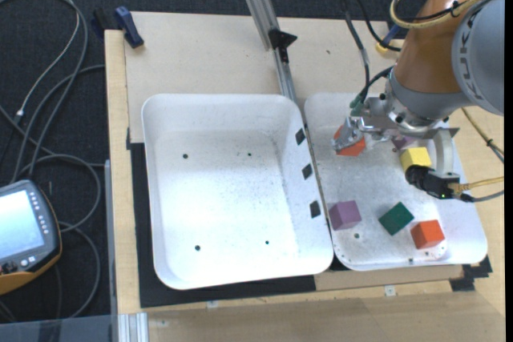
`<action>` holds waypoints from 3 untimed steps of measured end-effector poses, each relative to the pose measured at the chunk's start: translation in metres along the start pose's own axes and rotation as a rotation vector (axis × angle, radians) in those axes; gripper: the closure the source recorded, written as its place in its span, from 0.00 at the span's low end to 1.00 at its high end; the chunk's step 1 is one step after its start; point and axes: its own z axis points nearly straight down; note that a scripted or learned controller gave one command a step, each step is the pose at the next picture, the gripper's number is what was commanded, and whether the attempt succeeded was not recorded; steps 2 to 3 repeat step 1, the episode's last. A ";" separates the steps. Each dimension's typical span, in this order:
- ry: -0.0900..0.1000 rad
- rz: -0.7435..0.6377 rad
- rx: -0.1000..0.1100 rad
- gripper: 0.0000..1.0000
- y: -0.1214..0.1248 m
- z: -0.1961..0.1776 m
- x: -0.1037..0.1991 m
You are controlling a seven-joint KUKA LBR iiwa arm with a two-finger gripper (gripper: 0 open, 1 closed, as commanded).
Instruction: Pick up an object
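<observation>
The hand [353, 138] is gripping an orange block [350, 146] between its fingers, hovering over the right bin [473, 240]. A purple cube [345, 214], green cube [396, 218], orange cube [427, 234] and yellow block [415, 157] are lying below.

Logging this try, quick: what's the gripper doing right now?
Gripper: low over the right bin, by an orange-red object; open or shut cannot be told.

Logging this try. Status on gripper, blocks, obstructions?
Gripper low over right bin, by orange-red piece; hold unconfirmed. Yellow, purple, green, orange blocks loose in bin. Nothing blocking.
</observation>
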 end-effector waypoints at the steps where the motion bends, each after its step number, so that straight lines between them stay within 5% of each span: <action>1: 0.002 0.001 0.014 1.00 -0.028 0.005 0.090; 3: 0.002 0.001 0.014 1.00 -0.028 0.005 0.090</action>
